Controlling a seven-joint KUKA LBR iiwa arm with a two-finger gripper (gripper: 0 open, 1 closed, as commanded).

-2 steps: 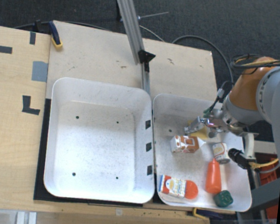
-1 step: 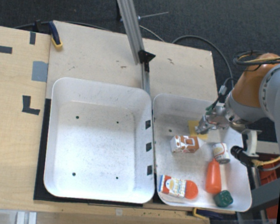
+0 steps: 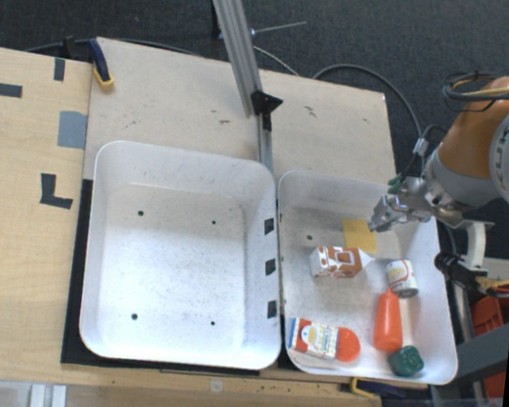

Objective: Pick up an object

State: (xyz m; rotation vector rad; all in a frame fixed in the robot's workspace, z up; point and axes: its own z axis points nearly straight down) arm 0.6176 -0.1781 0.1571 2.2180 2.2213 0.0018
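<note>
One arm enters from the right edge, wrist angled down-left; gripper (image 3: 383, 219) hangs over the right bin (image 3: 297, 249), tip just above the yellow card (image 3: 359, 236) at center-right. Finger opening: cannot tell.

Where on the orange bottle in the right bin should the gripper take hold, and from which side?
Grip the orange bottle across the middle of its body, coming straight down from above. It lies on its side, lengthwise toward the bin's near edge, so the fingers should probably close across its narrow width. The small can sits close at its top end and the green object at its lower end, so mid-body looks clearest.
</note>
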